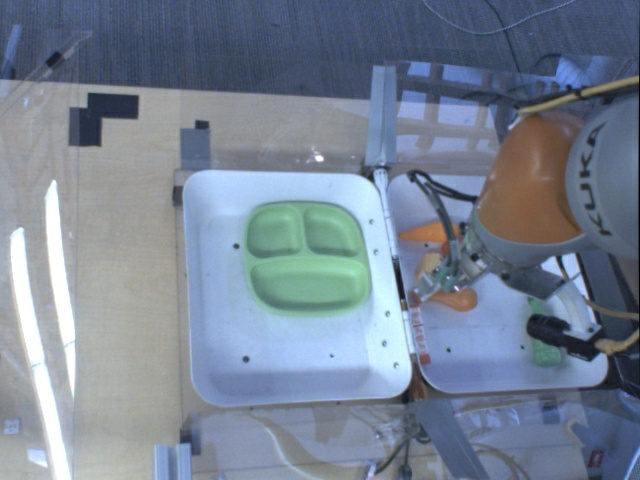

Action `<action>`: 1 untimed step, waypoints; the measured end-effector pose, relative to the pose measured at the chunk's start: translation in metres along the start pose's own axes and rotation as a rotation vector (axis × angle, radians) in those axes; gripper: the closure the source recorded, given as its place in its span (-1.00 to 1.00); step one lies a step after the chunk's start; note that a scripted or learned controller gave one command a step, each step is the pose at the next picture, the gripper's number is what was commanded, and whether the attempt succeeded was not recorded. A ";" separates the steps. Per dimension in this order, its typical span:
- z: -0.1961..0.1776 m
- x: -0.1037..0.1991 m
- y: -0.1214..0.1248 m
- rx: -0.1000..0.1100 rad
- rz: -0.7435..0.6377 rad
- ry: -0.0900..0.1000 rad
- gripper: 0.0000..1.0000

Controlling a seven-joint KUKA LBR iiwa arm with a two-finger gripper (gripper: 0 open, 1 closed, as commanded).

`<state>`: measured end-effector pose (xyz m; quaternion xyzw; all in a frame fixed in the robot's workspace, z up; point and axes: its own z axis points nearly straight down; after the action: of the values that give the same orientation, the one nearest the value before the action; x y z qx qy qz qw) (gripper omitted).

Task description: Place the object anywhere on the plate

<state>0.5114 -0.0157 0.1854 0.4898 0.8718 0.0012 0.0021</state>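
A green plate (305, 258) with three compartments lies in the middle of the left white bin (220, 358), with nothing on it. My gripper (437, 282) is down in the right bin (480, 368), close to its left wall. An orange object (461, 299) lies right beside the gripper, at its lower right, partly covered by it. A second orange piece (424, 233) lies just above, toward the back of the bin. A small pale yellow thing (431, 264) sits between them, against the gripper. I cannot make out whether anything is held.
A green object (546, 355) lies at the right bin's front right corner. The wall between the bins (395, 268) runs just left of the gripper. The arm's grey and orange body (535, 183) covers the back right of the right bin.
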 end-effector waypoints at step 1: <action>0.000 0.015 0.076 0.001 0.099 0.001 1.00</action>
<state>0.5682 0.0369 0.1861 0.5323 0.8465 0.0013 0.0014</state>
